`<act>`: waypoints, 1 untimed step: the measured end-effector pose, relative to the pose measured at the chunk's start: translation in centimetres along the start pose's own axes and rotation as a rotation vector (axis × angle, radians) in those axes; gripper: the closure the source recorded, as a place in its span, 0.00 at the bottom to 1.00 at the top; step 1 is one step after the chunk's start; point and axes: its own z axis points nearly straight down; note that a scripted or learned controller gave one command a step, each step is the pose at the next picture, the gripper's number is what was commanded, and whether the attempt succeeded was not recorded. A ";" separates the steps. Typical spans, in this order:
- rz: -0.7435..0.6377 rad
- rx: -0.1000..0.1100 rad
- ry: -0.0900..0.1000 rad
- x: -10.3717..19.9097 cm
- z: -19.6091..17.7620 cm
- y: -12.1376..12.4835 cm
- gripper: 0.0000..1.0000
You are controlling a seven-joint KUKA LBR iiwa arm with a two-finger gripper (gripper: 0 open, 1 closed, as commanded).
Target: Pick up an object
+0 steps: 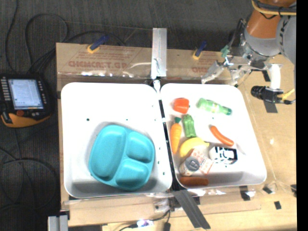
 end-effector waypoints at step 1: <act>-0.153 -0.032 -0.007 -0.8 13.7 1.3 0.00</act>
